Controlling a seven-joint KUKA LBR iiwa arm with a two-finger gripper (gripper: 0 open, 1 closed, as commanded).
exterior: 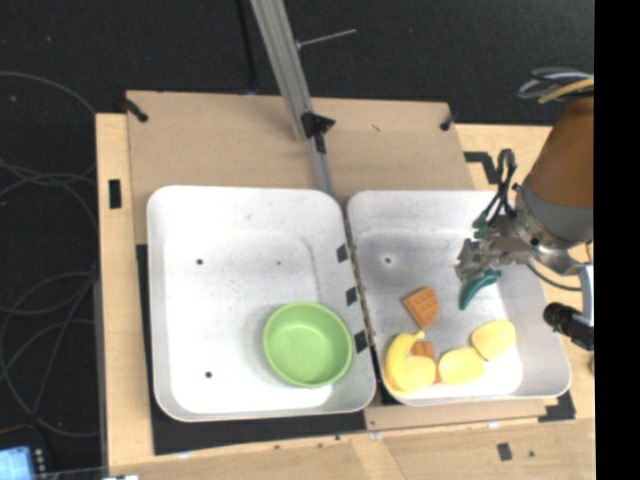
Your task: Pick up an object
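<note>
Yellow pieces [440,360] crowd the right bin [400,218] toward six o'clock, with an orange wedge [421,306] just above them near the bin's middle. At three o'clock the gripper [480,276] hangs over the same bin; whether it is open or closed cannot be told, and a teal object [478,286] sits right at its tip. My guess: the approach step, so next it must descend and close on one item. A green bowl [308,343] rests in the left bin [200,228] at five o'clock.
</note>
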